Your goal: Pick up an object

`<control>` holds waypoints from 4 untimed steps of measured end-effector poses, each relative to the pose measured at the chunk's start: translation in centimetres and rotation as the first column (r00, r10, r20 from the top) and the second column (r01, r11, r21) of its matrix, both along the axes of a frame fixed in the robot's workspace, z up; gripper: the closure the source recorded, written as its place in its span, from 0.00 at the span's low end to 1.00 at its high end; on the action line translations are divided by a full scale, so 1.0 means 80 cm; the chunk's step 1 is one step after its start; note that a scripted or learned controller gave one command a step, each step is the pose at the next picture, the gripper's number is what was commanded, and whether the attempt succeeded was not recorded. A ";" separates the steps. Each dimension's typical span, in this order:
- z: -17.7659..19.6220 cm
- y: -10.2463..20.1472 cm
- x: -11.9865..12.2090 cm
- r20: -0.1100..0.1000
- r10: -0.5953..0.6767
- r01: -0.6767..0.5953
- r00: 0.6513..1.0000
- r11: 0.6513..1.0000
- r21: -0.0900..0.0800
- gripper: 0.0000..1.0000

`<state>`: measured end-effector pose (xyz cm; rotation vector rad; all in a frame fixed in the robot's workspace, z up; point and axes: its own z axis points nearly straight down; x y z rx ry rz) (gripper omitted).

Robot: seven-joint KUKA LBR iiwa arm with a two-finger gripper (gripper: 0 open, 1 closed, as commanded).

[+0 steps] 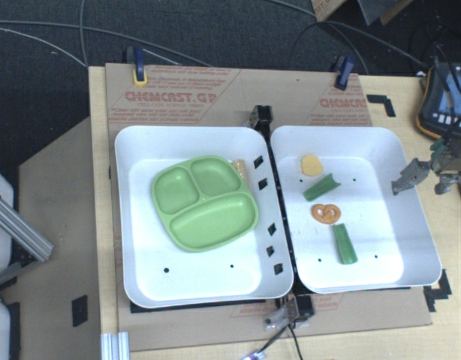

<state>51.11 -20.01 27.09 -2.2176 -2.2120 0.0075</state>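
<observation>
- You see the gripper (413, 177) at the right edge of the right bin (392, 265), its grey fingers reaching leftward over the bin's right rim; nothing sits between them, and you cannot tell from this view whether they are spread or closed.
- The rest of the arm is barely in the picture, entering from the right at about mid-height.
- Inside the right bin, well apart from the gripper, you have four small items clustered toward the left half.
- The yellow piece (311, 166) lies farthest back.
- Just nearer than it, a green piece (320, 187) lies tilted, almost touching the yellow one.
- The pretzel (326, 214) sits nearer still, close to the middle of the cluster.
- A second green stick (344, 244) lies nearest you, running roughly near to far, just beside the pretzel.
- In the left bin (140, 268) a green divided plate (206, 202) rests slightly rotated, with three compartments.
- A small tan item (239, 169) lies at the plate's far right corner, touching or nearly touching its rim.
- Both bins sit side by side on a cardboard-topped bench (193, 88), with blue clamps (139, 64) on its far edge.
</observation>
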 end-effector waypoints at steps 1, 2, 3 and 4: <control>0.006 0.000 0.002 0.009 0.003 -0.003 1.000 1.000 -0.002 0.00; -0.051 0.000 -0.007 0.005 0.002 -0.002 1.000 1.000 0.000 0.00; -0.128 -0.003 -0.014 0.002 0.002 -0.002 1.000 1.000 0.001 0.00; -0.204 0.003 -0.008 0.004 0.003 -0.003 1.000 1.000 0.001 0.00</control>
